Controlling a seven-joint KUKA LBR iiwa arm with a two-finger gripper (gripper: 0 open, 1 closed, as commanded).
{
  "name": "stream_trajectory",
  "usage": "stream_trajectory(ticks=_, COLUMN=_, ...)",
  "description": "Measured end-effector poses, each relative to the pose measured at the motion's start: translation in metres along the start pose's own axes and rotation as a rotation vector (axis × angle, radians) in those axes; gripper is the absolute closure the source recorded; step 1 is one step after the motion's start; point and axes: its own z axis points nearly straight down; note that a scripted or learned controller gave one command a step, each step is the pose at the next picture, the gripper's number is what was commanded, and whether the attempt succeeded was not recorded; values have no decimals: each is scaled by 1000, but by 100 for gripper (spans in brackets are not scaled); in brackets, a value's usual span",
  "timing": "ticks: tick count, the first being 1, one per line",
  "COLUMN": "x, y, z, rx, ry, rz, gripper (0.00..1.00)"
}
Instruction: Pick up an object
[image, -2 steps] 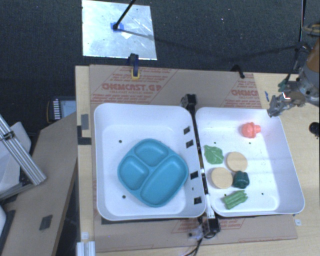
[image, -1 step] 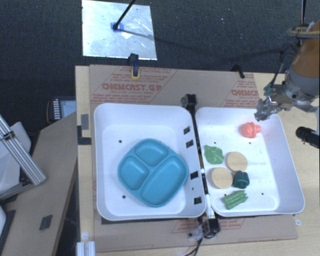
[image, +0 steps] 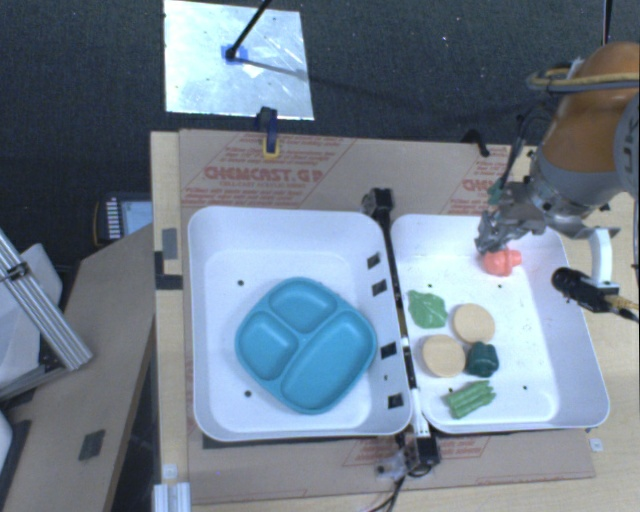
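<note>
The tool (image: 495, 240), its grip state unclear, sits directly above the sideways-lying salmon-pink object (image: 501, 263).

My gripper (image: 494, 240) hangs over the far part of the right white bin (image: 570, 375), just above the small salmon-pink toy (image: 501, 262). Nearer lie a green leafy piece (image: 427, 309), two tan discs (image: 473, 323) and a green pod (image: 470, 398). The left white bin (image: 215, 260) holds a blue divided plate (image: 305, 343).
</note>
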Motion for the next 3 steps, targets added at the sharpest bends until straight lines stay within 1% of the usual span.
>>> stream_trajectory(ticks=1, x=54, y=-14, z=-7, rx=-2, ry=1, rz=-2, gripper=100)
stream_trajectory(ticks=2, x=101, y=-30, z=7, rx=1, ry=1, rz=-1, gripper=100)
stream_trajectory(ticks=3, x=149, y=-41, z=3, rx=-1, ry=1, rz=-2, gripper=100)
